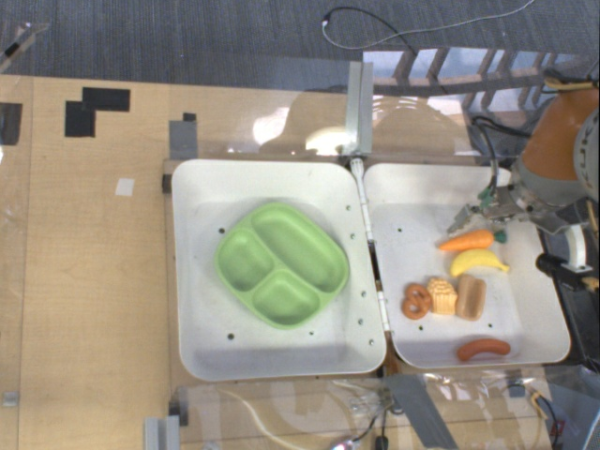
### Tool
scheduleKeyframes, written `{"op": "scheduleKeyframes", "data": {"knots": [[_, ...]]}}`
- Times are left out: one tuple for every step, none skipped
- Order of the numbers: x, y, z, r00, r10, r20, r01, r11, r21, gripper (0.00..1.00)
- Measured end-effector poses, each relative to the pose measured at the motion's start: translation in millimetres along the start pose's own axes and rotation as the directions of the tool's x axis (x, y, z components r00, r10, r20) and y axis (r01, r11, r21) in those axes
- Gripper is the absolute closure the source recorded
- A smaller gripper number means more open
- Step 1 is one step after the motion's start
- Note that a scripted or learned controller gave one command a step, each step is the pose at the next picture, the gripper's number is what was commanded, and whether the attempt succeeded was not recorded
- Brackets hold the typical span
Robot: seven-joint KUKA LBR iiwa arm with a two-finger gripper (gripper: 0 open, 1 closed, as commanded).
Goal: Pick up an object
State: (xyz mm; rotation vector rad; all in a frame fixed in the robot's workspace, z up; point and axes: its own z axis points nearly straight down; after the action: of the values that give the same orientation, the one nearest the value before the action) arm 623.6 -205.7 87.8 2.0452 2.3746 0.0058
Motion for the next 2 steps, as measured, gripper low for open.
{"op": "scheduleKeyframes", "data": {"knots": [[0.5, 2.8, -11.2, 1.000, -0.003, 0.001, 0.003, 1.000, -0.006, 1.00], [0.5, 2.8, -11.0, 1.000, -0.003, 0.001, 0.003, 1.000, -0.006, 0.00]]}}
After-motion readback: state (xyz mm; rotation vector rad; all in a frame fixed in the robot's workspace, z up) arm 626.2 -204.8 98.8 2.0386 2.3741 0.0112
